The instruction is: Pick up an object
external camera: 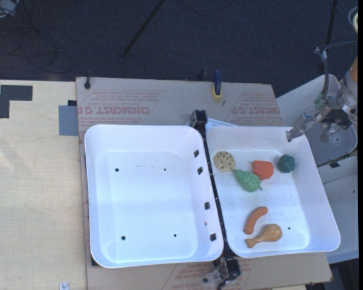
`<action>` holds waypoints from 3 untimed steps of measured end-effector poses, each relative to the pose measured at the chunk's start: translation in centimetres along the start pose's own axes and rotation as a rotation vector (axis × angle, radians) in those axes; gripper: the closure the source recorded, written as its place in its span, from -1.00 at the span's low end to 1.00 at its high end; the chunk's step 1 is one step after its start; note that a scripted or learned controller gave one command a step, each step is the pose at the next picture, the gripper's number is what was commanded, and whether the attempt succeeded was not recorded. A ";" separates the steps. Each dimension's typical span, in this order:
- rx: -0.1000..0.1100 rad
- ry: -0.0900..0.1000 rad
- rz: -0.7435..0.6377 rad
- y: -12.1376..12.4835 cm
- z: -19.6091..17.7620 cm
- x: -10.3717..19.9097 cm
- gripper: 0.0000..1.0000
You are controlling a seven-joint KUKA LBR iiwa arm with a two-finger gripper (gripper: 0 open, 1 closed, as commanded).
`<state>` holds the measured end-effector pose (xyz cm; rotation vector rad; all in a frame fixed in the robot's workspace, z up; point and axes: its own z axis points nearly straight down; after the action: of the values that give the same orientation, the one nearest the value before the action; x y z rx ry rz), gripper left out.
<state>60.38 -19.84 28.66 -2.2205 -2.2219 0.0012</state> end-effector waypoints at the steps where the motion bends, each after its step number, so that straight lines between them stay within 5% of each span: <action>1: 0.011 0.004 0.004 -9.3 6.2 -1.5 -1.00; 2: -0.005 -0.002 -0.002 -1.7 4.0 -1.5 -1.00; 3: -0.002 -0.001 0.000 3.4 5.5 -1.6 -1.00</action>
<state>63.75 -21.39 23.12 -2.2214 -2.2238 -0.0008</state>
